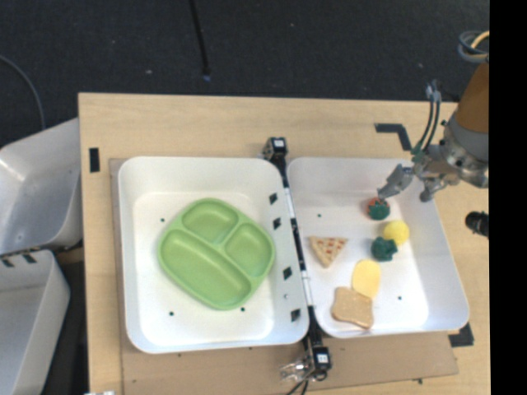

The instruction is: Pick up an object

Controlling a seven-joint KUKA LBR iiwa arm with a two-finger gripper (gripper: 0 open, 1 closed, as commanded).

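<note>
Two shallow white bins sit side by side on the wooden bench [247, 122]. The left bin [132, 303] holds a green divided plate [216, 253] with three compartments, lying flat near the middle. The right bin [436, 295] holds the small toy foods: a pizza slice [328, 249] near the divider, a slice of bread [353, 308] toward the near edge, a pale yellow piece [367, 277] just above the bread and touching it, a yellow ball-like piece [396, 232], and two dark green pieces, one [383, 249] just beside the yellow ball and the other [378, 210] further back with a spot of red on top. The gripper [410, 185] reaches in from the right, over the far right part of this bin. Its two fingers stand apart, with nothing between them; the left fingertip [389, 189] hangs close above the further dark green piece.
</note>
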